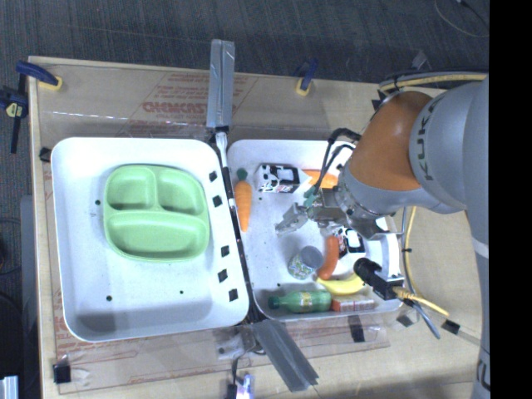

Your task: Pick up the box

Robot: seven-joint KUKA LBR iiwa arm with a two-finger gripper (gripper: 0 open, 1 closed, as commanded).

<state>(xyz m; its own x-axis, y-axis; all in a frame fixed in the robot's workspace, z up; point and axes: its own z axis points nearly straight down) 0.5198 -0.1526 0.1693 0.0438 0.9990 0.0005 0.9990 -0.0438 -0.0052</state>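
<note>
A small black-and-white box (277, 178) lies at the far side of the right bin (264, 252), close to its back wall. My gripper (298, 216) hangs over the middle of that bin, a little nearer the front and to the right of the box. It is apart from the box, and I see nothing in it. The grey arm with its orange band (391, 152) reaches in from the right and hides the bin's far right corner.
An orange carrot (243, 204) lies along the right bin's left wall. Near the front sit a clear cup (307, 261), a red item (331, 256), a banana (344, 286) and a green bottle (299, 300). The left bin (75, 223) holds a green divided plate (156, 211).
</note>
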